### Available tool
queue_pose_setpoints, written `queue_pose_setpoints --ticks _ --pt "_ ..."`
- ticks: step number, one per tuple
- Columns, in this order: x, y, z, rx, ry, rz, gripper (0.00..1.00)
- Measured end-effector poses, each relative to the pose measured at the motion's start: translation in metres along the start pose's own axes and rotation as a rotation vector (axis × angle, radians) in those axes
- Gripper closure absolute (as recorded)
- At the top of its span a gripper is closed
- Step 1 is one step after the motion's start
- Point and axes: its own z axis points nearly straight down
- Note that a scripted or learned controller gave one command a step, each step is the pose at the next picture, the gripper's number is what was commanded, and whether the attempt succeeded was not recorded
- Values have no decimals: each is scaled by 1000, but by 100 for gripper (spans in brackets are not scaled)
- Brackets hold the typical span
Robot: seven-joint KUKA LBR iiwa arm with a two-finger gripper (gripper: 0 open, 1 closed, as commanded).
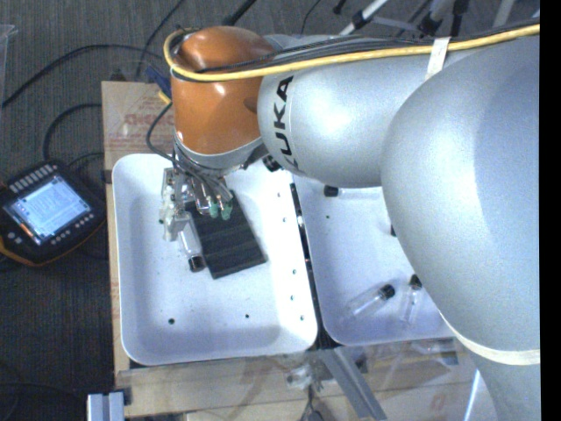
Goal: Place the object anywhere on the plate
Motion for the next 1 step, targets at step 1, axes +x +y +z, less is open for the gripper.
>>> queue_pose_setpoints --ticks 1 --pt "-56 -6 -30 -5 -4 -582 100"
